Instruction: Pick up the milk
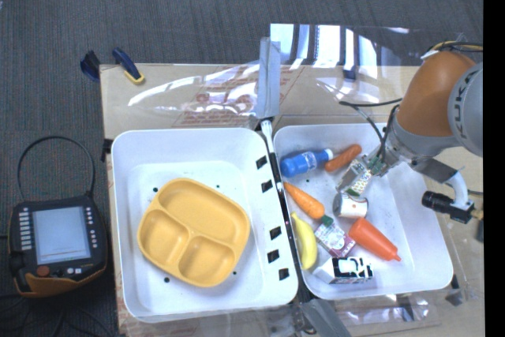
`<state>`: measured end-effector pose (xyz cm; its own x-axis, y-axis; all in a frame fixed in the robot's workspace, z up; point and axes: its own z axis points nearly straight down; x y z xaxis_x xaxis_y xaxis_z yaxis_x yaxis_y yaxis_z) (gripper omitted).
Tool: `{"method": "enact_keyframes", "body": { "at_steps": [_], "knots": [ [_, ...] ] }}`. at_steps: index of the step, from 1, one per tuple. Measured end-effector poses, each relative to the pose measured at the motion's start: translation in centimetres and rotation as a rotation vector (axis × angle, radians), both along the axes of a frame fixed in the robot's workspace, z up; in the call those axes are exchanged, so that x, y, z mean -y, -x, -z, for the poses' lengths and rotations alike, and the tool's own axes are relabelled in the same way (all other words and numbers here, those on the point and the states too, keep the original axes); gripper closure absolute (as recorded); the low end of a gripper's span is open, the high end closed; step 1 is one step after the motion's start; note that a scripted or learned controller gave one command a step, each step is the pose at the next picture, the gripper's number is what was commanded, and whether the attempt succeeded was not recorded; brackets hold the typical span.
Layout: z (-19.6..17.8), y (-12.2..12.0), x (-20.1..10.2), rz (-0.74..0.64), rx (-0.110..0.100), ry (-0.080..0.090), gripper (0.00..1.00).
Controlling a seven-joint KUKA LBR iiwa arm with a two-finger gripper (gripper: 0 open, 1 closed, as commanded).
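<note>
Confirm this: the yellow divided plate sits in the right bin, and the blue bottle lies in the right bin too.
Wrong on the plate. The camera view shows the yellow divided plate in the left bin. The blue bottle does lie in the right bin.

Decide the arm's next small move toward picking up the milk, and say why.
Probably shift the gripper toward the right bin's near edge, above the black-and-white carton, which looks like the milk. The gripper hangs over a small white-and-red container farther back, apart from that carton.

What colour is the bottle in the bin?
Blue with a white cap, seen in the camera view, in the right bin.
</note>
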<state>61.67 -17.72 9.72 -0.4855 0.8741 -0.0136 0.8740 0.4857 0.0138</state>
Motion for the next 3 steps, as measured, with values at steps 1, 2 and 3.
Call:
{"method": "enact_keyframes", "body": {
  "at_steps": [1, 2, 3],
  "knots": [
    [-1.0, -0.1, -0.1, 0.002, 0.003, -0.002, 1.0],
    [-1.0, -0.1, -0.1, 0.003, 0.003, -0.002, 0.0],
    [0.0, 2.4, -2.0, 0.001, 0.002, 0.0, 0.0]
  ]
}}
